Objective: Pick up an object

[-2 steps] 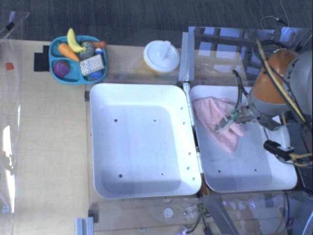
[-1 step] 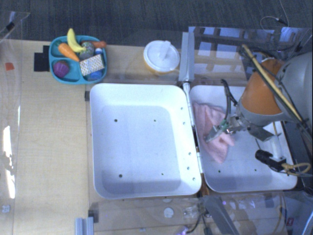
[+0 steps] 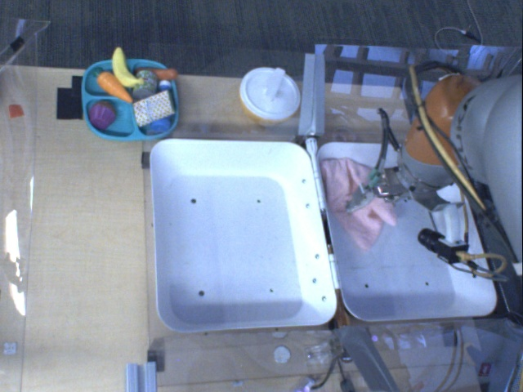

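Camera view: gripper (image 3: 365, 196) on pink cloth (image 3: 351, 202), right bin (image 3: 425, 296).

Two white bins (image 3: 231, 158) (side by side), one pink cloth (image 3: 353, 201), one blue tray (image 3: 131, 100).

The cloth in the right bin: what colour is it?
Pink; the cloth shows best in the camera view, crumpled beside the claw.

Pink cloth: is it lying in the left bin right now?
No, the pink cloth lies in the right bin, against its left wall, with the gripper down on it.
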### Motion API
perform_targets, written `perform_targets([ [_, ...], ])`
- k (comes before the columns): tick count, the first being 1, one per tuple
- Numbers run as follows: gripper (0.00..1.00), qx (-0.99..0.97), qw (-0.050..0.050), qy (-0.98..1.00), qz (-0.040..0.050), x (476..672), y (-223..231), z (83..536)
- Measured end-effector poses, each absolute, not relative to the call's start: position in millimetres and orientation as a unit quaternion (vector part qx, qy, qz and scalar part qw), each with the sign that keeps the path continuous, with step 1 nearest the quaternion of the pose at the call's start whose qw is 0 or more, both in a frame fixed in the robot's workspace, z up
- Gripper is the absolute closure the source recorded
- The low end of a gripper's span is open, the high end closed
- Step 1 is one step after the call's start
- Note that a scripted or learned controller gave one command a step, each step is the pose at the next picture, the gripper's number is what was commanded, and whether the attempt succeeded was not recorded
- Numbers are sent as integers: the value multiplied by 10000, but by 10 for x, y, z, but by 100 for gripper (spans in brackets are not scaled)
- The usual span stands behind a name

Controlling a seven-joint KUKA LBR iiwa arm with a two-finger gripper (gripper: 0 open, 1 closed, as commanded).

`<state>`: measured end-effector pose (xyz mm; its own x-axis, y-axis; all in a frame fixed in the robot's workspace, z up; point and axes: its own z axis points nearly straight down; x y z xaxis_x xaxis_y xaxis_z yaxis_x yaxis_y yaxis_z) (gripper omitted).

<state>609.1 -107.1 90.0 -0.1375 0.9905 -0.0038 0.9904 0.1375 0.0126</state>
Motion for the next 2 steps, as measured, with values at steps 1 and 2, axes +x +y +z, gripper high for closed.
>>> perform_targets([
  [1, 0, 6607, 64, 7506, 41, 5721, -987, 909],
  [2, 0, 6399, 76, 7684, 29, 5455, -1591, 905],
])
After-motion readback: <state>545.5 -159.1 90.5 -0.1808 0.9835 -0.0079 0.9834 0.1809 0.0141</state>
